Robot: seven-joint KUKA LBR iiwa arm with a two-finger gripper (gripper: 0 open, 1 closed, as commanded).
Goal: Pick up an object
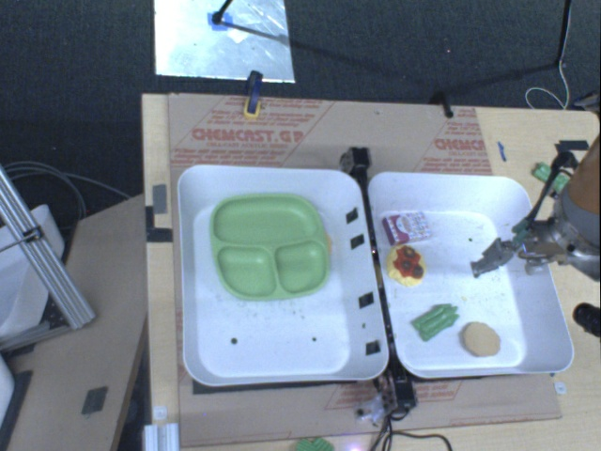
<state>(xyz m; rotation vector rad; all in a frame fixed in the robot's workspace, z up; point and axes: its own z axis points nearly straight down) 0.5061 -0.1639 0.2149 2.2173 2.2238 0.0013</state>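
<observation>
4 small things lie in the right-hand shallow white plastic bin point(540, 332), and any of them would serve for this job: a white and purple printed packet point(407, 225) near the top left corner, a yellow toy plate of red-sauced food point(408, 265) just below it, a green bundle of toy beans point(435, 320) lower down, and a round tan biscuit-like piece point(481, 339) near the bottom edge. The left white bin point(202, 346) holds only 1 thing, a pale green moulded tray with 3 compartments point(270, 245), well apart from the arm. The grey two-finger gripper point(488, 261) hangs over the middle of the right bin, reaching in from the right side, with bare white floor beneath it and nothing between its fingers; from where I stand they look slightly parted, released rather than clenched. To my eye the step in hand is choosing and lining up on a target. The tan round piece and the green beans sit nearest and each has clear floor around it, so either looks an easier grab than the packet, which lies flat and close to the wall. I would want the fingers opened wide, brought squarely over the chosen piece, and lowered straight down so they straddle it, not nudge it toward the bin's rim.
</observation>
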